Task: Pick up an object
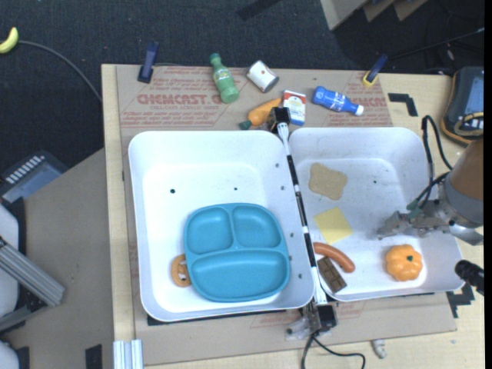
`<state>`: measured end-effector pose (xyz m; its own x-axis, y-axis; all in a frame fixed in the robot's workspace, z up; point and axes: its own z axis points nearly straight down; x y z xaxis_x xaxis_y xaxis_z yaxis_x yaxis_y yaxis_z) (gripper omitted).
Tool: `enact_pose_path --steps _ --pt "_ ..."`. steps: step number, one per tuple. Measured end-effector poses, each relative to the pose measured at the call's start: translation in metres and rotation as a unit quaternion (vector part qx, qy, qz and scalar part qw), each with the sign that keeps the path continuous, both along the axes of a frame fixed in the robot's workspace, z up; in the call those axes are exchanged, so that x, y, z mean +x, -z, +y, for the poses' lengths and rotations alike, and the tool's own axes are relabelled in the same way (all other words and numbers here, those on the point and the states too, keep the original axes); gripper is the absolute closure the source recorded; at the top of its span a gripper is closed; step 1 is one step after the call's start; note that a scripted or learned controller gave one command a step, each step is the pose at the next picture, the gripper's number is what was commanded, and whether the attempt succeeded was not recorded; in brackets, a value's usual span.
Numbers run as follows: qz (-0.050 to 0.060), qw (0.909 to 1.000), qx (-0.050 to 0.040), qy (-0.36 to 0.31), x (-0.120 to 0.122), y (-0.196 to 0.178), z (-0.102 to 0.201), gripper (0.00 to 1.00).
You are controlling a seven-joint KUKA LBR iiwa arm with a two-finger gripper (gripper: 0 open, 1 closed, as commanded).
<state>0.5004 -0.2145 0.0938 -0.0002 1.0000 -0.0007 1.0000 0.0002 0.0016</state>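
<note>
Step in hand looked like the approach: gripper (396, 225) sat low at the right of the frame, inside the right bin (361, 141), just above the small orange pumpkin (403, 262) near the bin's lower right corner. Fingers looked spread, nothing between them. Next move, I'd judge: shift down-frame over the pumpkin, descend, clench; it's round, so centring matters. Other candidates were the yellow cheese slice (333, 225), the bread slice (327, 181) and the sausage (334, 255). Readable text: "CHEMCAST" printed in red on the counter (184, 98), upper left.
</note>
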Motion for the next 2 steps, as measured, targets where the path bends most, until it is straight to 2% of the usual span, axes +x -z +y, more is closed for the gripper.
enact_pose_path --steps 1,2 --pt "-0.001 1.0 -0.0002 0.0 -0.02 -0.137 0.031 0.0" --pt "0.002 1.0 0.001 0.001 -0.022 -0.004 0.008 0.0"
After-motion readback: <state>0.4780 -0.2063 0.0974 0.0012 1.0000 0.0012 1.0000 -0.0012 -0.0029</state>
